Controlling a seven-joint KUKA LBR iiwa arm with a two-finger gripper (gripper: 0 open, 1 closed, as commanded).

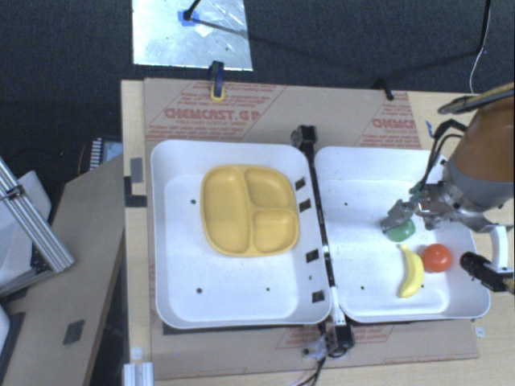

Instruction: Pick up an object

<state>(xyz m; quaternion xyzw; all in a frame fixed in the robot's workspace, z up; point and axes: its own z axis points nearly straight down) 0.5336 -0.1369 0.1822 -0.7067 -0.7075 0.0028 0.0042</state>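
Note:
In the right bin lie three small objects. A green round object sits near the middle. A yellow banana lies toward the front, and a red-orange ball-like fruit rests right beside it. My gripper hangs directly over the green object's top edge, partly covering it. The grey arm with its orange band comes in from the right above the bin's back right corner.
A yellow divided plate lies in the middle of the left bin. A black ridge separates the two bins. A black part sticks out over the right bin's right rim.

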